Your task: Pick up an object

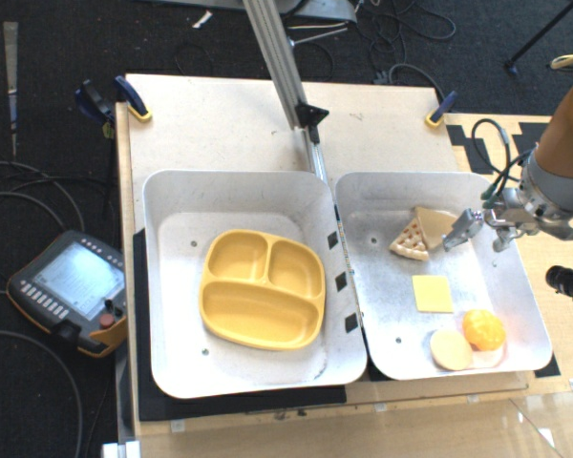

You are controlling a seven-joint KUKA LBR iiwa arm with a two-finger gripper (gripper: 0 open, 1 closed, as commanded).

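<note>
In the right bin [382, 351] lie a pizza slice [422, 231], a yellow cheese square [432, 293], an orange fruit [483, 329] and a pale round slice [451, 350]. My gripper [480, 232] hangs over the right bin's upper right part, just right of the pizza slice. Its two fingers are spread apart with nothing between them; the left finger [460, 230] is close beside the pizza's crust edge.
The left bin [172, 256] holds a yellow divided tray [264, 288]. A metal pole [279, 51] slants over the bench behind the bins. Clamps sit at the bench's back corners, and a teach pendant [72, 292] lies on the floor to the left.
</note>
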